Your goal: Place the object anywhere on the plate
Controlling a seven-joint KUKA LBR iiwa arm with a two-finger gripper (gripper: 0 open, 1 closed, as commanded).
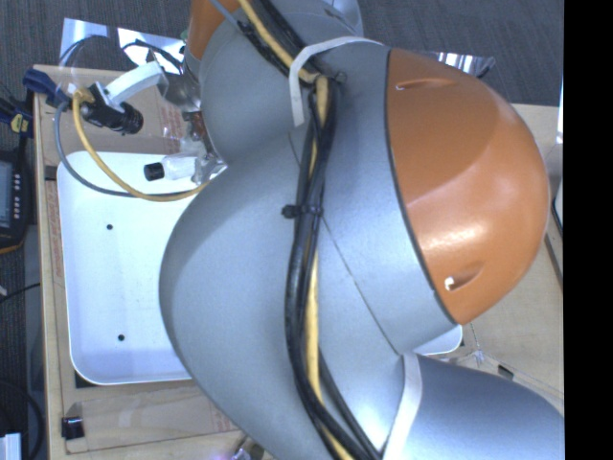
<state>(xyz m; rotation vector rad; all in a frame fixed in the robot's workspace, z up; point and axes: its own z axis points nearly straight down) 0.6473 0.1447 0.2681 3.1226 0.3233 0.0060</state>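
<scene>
My grey arm (316,257) with its orange band (469,180) looms close to the camera and covers most of the bench. Past it, at the upper left, the gripper (187,137) hangs over the far edge of the left white bin (105,286). Clear and white parts, a black cylinder (115,118) and a yellow cable (105,185) cluster around the gripper. The arm hides whatever lies under it.
The left bin's bare white floor shows at the left, with two small dark dots on it. The wooden bench edge (124,415) runs along the bottom left. Dark equipment (11,195) sits at the far left. A strip of bench (551,247) shows at the right.
</scene>
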